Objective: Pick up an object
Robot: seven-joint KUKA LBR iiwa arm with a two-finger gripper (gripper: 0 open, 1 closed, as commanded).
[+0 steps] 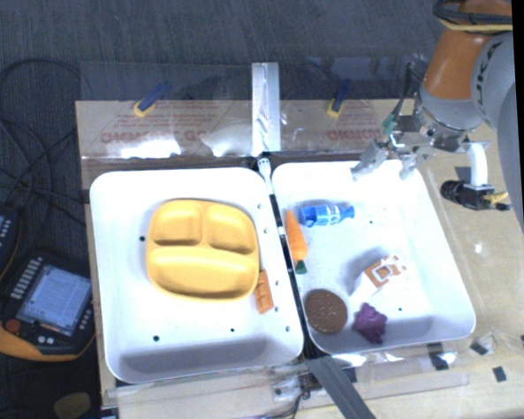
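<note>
My gripper (pixel 385 162) hangs over the far right corner of the right bin (pixel 423 239), open, with nothing between its fingers. In that bin lie a blue bottle (pixel 326 214), an orange carrot-like piece (pixel 295 238) by the left wall, a brown round disc (pixel 326 311), a purple lump (pixel 370 322) and a small white and orange box (pixel 383 273). The bottle is the closest to the gripper, down and to the left of it.
The left bin (pixel 128 327) holds a yellow divided tray (pixel 202 248) and a small orange block (pixel 264 293) beside it. A clear plastic sheet (pixel 195 120) lies behind both bins. Pendants and cables sit off the bench at the left.
</note>
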